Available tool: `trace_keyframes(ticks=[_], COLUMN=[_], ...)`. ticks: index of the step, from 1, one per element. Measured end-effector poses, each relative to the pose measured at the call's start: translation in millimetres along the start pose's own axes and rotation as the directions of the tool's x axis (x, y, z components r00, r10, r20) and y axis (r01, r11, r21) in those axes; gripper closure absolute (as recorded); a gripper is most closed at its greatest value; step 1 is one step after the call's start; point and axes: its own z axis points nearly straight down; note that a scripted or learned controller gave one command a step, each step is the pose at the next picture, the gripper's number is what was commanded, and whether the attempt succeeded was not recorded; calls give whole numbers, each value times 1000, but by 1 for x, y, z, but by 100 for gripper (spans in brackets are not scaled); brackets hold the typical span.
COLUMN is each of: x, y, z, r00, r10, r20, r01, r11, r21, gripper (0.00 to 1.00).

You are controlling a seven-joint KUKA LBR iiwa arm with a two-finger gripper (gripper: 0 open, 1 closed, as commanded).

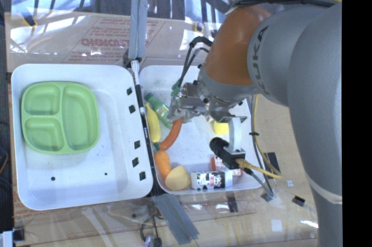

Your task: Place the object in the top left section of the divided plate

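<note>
Grey arm's two-finger gripper [174,114] sits low in the right white bin [192,74], over a long orange carrot [170,135] lying beside a yellow banana [153,125]. Grip state: cannot tell. Green divided plate [58,117] lies in the left white bin [70,185], its sections bare. Risk: crowded toys, including a yellow lemon-shaped piece [178,178]; a neighbour could snag or the carrot slip crossing the divider.
</note>
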Motion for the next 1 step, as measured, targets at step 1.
trace_keyframes(ticks=[1], x=[80], y=[1], z=[-9], r00=[993], r10=[-121], r20=[2], r01=[121], r11=[993], r21=[-4], gripper=[100])
